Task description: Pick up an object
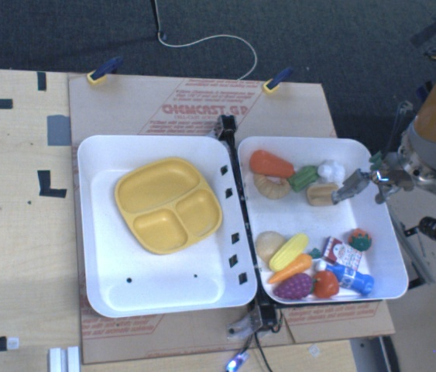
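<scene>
My tool (365, 183) hangs over the right bin's (394, 239) far right side, its fingers spread and holding nothing. Nearest the camera, the grapes (293, 287), tomato (325, 284), carrot (293, 267) and corn (288, 250) crowd the front corner; a descent there could wedge a finger between neighbours. Farther back, a tan piece (321, 194) lies just left of my fingertips, the closest target, yet a sideways nudge might roll it against the green pepper (304, 178). The yellow plate (169, 204) sits well apart in the left bin (97, 231).
</scene>
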Robot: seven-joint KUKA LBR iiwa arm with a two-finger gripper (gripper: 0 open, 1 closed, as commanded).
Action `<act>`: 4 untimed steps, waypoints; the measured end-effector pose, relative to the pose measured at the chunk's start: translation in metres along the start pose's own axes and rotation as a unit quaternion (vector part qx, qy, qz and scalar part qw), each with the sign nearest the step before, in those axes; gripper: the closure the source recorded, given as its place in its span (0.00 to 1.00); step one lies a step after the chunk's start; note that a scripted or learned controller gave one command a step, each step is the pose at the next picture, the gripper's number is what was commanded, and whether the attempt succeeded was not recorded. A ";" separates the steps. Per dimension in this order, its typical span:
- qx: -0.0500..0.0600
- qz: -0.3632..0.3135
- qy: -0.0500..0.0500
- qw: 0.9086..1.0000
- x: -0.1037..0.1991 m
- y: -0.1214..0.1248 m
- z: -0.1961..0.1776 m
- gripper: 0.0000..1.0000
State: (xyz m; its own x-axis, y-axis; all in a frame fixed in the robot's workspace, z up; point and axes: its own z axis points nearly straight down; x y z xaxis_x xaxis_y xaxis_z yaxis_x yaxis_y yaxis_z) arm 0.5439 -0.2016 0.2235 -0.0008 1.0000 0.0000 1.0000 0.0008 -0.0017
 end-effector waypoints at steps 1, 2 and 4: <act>0.000 -0.001 0.000 1.000 0.001 0.000 -0.010 1.00; -0.004 -0.003 0.000 1.000 0.051 -0.003 -0.088 1.00; 0.002 -0.004 0.001 1.000 0.197 -0.049 -0.122 1.00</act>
State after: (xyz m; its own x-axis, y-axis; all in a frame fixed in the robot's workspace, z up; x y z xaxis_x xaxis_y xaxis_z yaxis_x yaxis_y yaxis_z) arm 0.4945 -0.0043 0.3453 -0.0088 1.0000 0.0021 0.9999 0.0088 -0.0050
